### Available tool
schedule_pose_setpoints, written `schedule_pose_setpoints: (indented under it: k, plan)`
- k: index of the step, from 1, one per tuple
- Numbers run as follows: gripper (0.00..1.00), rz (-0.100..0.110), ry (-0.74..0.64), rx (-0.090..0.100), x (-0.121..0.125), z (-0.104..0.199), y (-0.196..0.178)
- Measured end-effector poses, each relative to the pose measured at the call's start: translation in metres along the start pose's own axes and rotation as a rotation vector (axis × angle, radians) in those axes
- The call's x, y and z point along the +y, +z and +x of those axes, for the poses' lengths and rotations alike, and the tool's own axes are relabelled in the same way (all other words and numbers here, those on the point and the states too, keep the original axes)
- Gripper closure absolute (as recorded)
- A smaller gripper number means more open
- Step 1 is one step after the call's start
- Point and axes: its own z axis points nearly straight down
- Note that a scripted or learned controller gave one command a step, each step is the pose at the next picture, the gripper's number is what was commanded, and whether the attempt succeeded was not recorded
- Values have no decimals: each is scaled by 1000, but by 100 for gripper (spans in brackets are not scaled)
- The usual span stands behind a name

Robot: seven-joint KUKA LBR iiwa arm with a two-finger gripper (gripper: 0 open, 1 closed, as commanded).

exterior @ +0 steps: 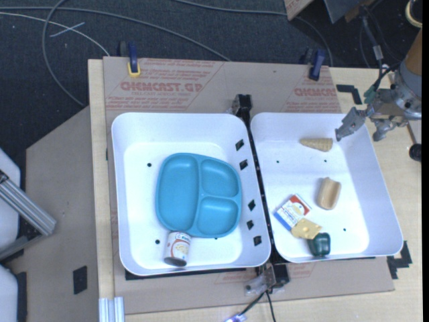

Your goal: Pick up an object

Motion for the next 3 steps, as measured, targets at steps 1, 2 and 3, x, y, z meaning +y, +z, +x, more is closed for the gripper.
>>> schedule_pose_setpoints:
  k: [1, 2, 3]
  plan:
    - [0, -14, -4, -3, 2, 1, -9]
    - [0, -9, -4, -2, 7, -1, 53]
    - [0, -9, -4, -1, 6, 4, 96]
